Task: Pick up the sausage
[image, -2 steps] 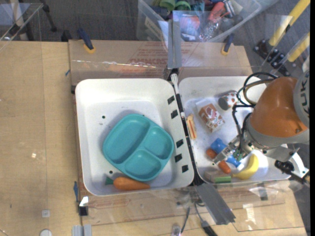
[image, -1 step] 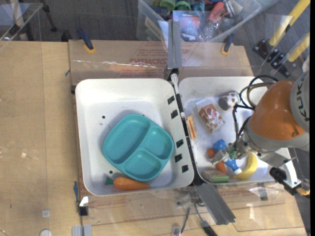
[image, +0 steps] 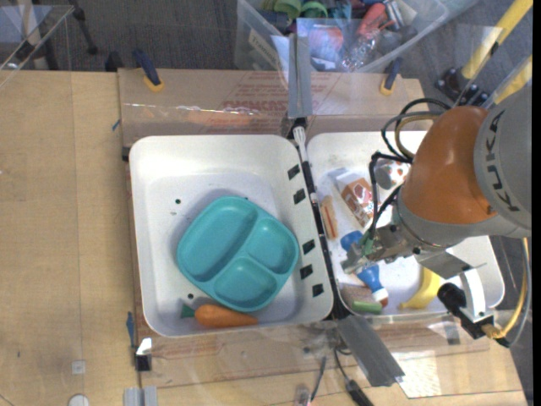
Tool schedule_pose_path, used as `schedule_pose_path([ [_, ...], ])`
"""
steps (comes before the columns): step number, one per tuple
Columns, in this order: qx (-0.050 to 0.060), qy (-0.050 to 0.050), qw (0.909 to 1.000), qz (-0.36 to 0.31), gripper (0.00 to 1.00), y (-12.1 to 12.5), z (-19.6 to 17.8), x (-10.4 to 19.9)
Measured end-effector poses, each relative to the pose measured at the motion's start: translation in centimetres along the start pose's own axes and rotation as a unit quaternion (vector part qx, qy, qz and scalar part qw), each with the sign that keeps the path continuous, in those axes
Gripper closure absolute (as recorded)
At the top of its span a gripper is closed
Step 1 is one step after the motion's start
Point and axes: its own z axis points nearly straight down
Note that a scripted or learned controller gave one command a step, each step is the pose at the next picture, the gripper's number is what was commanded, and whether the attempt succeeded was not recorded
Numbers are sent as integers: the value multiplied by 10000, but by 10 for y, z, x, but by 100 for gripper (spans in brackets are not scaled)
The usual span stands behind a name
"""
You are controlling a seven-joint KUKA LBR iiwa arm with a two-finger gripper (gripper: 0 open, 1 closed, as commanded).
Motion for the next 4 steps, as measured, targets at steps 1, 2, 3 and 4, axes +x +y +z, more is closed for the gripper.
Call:
schedule_pose_path([
  [1, -1, -7, 9862, 1656, 100, 42, 0, -69],
  [2, 0, -5, 9862, 1653, 0, 42, 0, -68],
  [3, -47, -20, 9973, 728, 0, -20, 77, -109],
  [4, -106, -38, 9965, 828, 0, -16, 89, -87],
])
